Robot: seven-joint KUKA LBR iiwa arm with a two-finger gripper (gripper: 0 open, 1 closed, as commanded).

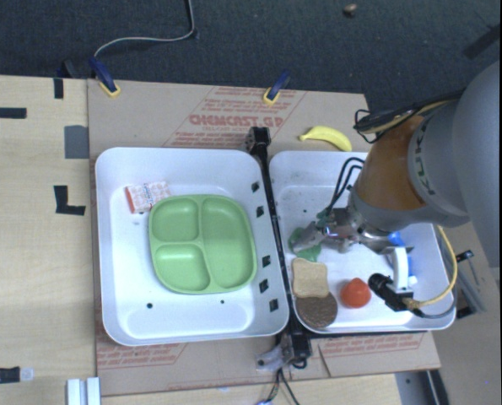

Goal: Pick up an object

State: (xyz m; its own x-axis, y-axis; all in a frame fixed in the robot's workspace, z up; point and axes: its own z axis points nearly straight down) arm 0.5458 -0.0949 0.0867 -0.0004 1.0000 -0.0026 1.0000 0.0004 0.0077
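Observation:
My gripper (328,229) hangs low in the right bin (305,178), near its left side, right beside a small green object (304,239). Whether that object sits between the fingers cannot be made out from above. Just below lie a tan slice of bread (310,278) and a dark brown round cookie (316,311). A red tomato-like ball (356,293) rests to the right of the bread. The left bin (120,310) holds a green divided plate (203,243) and a small red-and-white packet (145,196).
A yellow banana (326,137) lies on the cardboard behind the right bin. A black divider (269,226) runs between the two bins. The arm's grey body and orange band cover the right bin's upper right part.

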